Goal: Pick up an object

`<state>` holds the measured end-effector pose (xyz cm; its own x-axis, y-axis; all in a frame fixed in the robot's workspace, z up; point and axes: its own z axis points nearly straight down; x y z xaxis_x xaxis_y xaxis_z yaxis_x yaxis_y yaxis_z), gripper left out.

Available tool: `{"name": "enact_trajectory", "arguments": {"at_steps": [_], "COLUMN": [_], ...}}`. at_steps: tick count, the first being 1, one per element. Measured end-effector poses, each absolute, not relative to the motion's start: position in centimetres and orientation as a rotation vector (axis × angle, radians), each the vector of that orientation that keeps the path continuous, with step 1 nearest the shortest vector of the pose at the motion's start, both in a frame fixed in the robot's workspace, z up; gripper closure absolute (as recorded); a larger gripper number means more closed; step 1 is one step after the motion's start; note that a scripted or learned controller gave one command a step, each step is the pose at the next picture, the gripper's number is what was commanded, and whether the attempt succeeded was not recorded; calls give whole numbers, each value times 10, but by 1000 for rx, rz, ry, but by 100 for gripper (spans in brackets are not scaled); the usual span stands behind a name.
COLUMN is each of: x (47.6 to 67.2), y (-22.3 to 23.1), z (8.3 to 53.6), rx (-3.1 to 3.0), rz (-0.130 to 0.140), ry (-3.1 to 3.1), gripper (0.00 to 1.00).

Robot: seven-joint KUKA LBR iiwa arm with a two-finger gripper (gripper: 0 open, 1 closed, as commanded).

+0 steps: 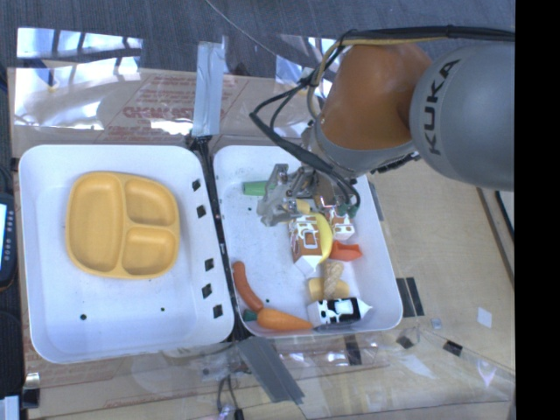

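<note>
The counter is tan and carries two white bins side by side, and the landmark here is the right bin, where all the toy food sits. Nearest the front edge of the right bin lie an orange carrot and a small black-and-white carton. Just up from the carrot, by the wall shared with the left bin, is a reddish sausage lying long and slanted. In the middle of the right bin is a heap: a yellow banana touching a brown-and-white box, with a tan bit below. The left bin holds a yellow tray with three parts. The claw hangs low over the far half of the right bin, just beside the heap, on the side toward the left bin. The banana lies close to it, toward the arm side, with its long way running front to back. A small green thing sits by the claw on the far side. I cannot tell if the claw is spread or pressed together, because its metal parts blur into the heap. The big grey and orange arm hides the far right corner of the right bin.
</note>
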<state>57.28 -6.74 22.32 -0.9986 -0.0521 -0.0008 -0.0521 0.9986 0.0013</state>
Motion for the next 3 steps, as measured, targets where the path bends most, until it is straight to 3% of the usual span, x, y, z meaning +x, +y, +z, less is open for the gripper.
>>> {"name": "enact_trajectory", "arguments": {"at_steps": [1,2,3], "x": [598,553,546], "y": [-127,-121,-46], "z": [256,255,190], "rx": [-604,-409,-224], "rz": [-4,-1,3], "ry": [3079,3114,3135], "gripper": [100,100,100]}}
